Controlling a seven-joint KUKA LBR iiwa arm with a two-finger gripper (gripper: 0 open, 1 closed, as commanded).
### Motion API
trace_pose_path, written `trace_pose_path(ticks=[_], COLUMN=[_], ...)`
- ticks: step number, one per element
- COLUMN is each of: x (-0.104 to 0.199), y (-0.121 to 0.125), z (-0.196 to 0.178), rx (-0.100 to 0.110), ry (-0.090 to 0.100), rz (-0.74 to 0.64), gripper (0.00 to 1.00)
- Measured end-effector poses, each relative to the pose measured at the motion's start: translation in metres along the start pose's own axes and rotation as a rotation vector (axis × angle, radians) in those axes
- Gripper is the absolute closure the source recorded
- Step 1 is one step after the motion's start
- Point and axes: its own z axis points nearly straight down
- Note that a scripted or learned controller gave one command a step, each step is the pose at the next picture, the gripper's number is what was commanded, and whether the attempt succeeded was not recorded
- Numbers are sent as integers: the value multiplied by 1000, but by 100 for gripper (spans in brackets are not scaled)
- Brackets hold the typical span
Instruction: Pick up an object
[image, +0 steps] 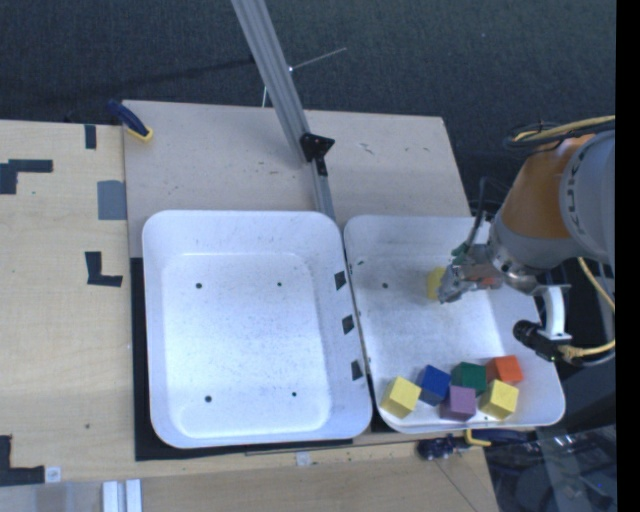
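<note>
Yellow block (435, 283) is sitting in the right bin (400, 250), upper-middle area, right at the gripper (449, 287), and is partly covered by it. Gripper is hanging low over the bin floor, touching or just beside the block's right side; can't tell whether the fingers are apart or together, or whether the block is actually between them, since the wrist is blocking that spot. Arm (560, 215) is reaching in from the right, with the orange band showing above the wrist. Rest of the blocks are bunching along the right bin's near edge: yellow cube (402, 396), blue cube (434, 383), purple cube (461, 401), green cube (468, 377), another yellow cube (501, 399), orange cube (507, 369). Left bin (245, 325) is sitting just beside the right one on the tabletop (220, 150).
</note>
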Motion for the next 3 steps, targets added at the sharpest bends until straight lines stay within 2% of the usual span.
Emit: trace_pose_path(ticks=[2, 3], x=[-9, -9], y=[8, 8], z=[-122, -123], rx=[-9, -3], ry=[-3, -2], rz=[1, 1], gripper=[100, 100])
